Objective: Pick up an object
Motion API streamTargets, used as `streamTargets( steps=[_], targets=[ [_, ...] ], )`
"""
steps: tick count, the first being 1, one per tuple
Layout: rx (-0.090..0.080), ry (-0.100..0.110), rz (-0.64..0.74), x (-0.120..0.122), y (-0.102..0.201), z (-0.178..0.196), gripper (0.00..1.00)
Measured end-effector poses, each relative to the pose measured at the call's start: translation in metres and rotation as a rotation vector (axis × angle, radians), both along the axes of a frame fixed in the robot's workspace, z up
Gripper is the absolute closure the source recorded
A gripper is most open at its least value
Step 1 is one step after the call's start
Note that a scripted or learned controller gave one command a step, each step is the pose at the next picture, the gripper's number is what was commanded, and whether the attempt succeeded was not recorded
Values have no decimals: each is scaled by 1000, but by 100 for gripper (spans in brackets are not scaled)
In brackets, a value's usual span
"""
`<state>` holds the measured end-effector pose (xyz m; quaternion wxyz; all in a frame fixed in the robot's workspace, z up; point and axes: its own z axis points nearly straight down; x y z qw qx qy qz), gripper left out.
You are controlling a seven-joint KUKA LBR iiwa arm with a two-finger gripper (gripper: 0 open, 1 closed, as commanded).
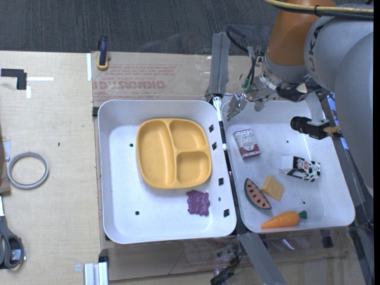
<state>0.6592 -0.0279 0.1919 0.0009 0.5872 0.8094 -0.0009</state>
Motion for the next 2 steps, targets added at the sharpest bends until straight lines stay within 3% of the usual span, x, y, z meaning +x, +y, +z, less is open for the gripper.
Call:
streamTargets(
  steps=[1,2],
  targets=[
    [1,2,14,-52,-36,-1,0],
    [1,3,-233,-78,-57,-1,0]
  ],
)
